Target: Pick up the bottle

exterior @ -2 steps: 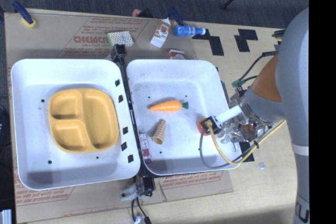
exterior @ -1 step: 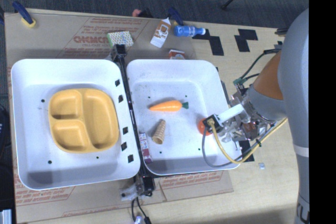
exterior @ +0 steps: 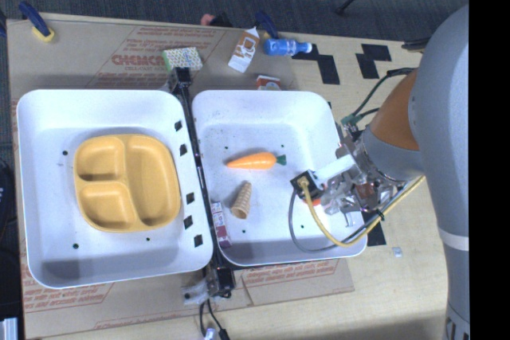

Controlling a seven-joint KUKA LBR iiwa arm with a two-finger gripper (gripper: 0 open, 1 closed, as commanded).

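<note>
A small blue bottle (exterior: 284, 48) lies on its side on the cardboard bench, just behind the right bin (exterior: 263, 103) and outside it. My gripper (exterior: 339, 193) is low over the right rim of that bin, far from the bottle, with a yellow cable looped beneath it. Nothing shows in its grasp. The grey arm with its orange band comes in from the right.
An orange carrot (exterior: 253, 162) and a tan ice-cream cone (exterior: 241, 200) lie in the right bin. The left bin (exterior: 40, 115) holds a yellow divided plate (exterior: 126, 181). A small carton (exterior: 245, 50) and a green patterned block (exterior: 182, 58) lie behind the bins.
</note>
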